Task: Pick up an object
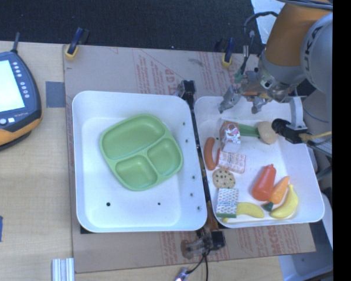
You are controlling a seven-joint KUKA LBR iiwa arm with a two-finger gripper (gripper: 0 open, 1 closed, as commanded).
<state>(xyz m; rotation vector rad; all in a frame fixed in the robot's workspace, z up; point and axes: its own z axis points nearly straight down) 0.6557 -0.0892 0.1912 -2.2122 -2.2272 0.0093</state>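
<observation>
End effector point(243, 101): poised over right bin's point(316, 174) far edge, fingers spread, nothing held; carton point(230, 134) lies just below-left, long axis toward the viewer.

Red print on the cardboard sheet point(163, 69) is too blurred to read.

A robotics lab: clamped cardboard point(163, 69) on a bench, white bins point(81, 157), a teach pendant point(8, 98).
</observation>
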